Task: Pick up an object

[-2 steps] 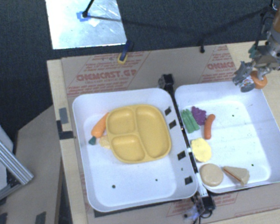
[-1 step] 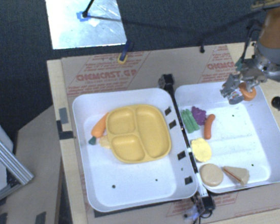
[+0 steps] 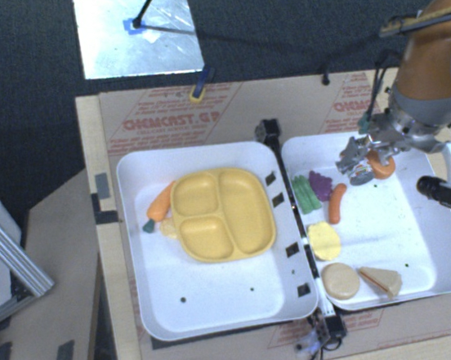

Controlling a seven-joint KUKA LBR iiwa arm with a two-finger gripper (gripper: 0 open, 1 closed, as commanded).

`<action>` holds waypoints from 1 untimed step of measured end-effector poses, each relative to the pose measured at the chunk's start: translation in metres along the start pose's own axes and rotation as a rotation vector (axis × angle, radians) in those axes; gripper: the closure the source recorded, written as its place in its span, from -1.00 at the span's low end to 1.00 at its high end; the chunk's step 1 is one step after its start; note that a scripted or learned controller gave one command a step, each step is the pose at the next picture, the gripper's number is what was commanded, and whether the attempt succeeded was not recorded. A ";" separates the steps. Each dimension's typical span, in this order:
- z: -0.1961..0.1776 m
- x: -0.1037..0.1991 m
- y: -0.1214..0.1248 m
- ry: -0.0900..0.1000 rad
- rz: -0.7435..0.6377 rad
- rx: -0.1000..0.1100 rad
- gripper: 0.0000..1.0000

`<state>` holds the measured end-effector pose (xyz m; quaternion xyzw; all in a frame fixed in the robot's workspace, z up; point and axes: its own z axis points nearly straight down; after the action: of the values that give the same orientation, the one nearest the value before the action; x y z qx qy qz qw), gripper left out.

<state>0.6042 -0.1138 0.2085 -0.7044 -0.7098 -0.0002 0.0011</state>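
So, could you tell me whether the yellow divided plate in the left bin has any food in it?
Empty: the yellow plate shows three bare compartments; the carrot lies beside it.

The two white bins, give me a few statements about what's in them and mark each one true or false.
1. The yellow tray lies in the left bin. True.
2. A carrot lies against the tray's left edge. True.
3. The green beans lie in the left bin. False: they are in the right bin, beside the purple grapes.
4. The gripper is over the left bin. False: it is over the right bin's far end, near an orange slice.
5. A sandwich wedge lies at the right bin's near end, next to a round bun. True.
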 end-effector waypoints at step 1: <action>0.001 0.043 -0.031 0.000 0.000 0.001 1.00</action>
<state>0.5731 -0.0715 0.2075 -0.7044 -0.7098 -0.0001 0.0015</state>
